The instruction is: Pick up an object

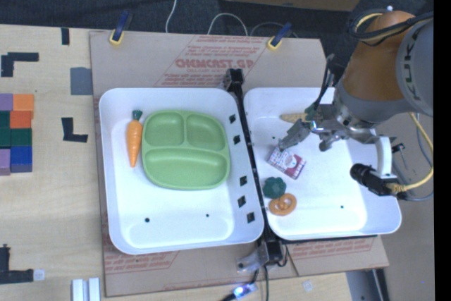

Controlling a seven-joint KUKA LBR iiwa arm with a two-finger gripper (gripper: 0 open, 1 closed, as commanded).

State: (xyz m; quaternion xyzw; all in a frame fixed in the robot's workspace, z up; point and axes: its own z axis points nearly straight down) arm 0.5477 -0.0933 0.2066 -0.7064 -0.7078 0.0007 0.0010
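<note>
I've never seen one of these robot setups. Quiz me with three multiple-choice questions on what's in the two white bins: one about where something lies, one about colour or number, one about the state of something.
1. Where is the toy carrot?
A. in the left bin, beside the green divided plate
B. on the plate
C. in the right bin

2. How many compartments has the green divided plate?
A. two
B. three
C. five

3. Where is the hand?
A. over the left bin
B. above the right bin, by the small pink packet
C. outside both bins

Answers:
1 A, the carrot lies left of the plate.
2 B, two small ones and one long one.
3 B, it hangs just above the small pink packet.
</note>
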